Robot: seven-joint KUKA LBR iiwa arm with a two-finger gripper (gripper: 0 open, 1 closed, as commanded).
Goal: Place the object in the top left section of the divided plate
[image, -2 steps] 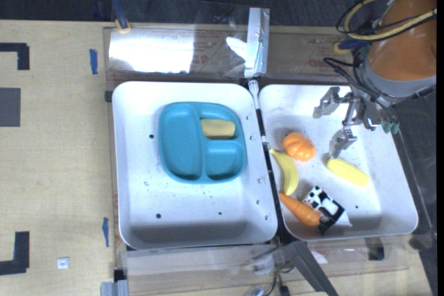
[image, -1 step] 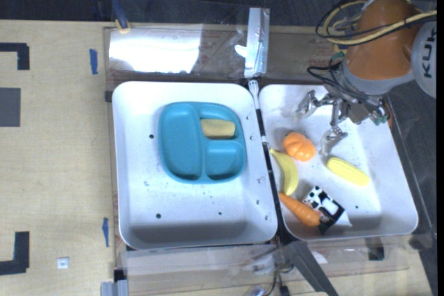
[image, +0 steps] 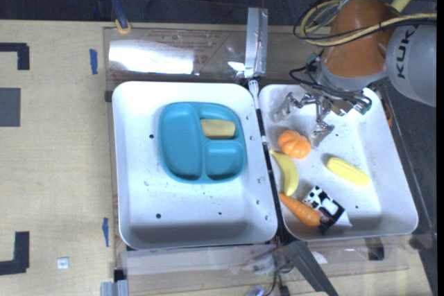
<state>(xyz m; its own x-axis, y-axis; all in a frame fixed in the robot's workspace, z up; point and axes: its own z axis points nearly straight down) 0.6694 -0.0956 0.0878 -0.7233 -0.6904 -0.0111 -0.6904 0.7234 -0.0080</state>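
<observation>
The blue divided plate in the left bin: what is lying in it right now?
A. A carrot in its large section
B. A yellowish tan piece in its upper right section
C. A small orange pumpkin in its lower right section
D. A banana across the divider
B: the yellowish tan piece lies in the upper right section of the blue divided plate; the carrot, pumpkin and banana are all in the right bin.

The grey arm comes in from the 3 o'clock side, and its orange band sits toward 1 o'clock in the view. Below the band the gripper points down toward 6 o'clock, with its metal fingers hanging free.
</observation>
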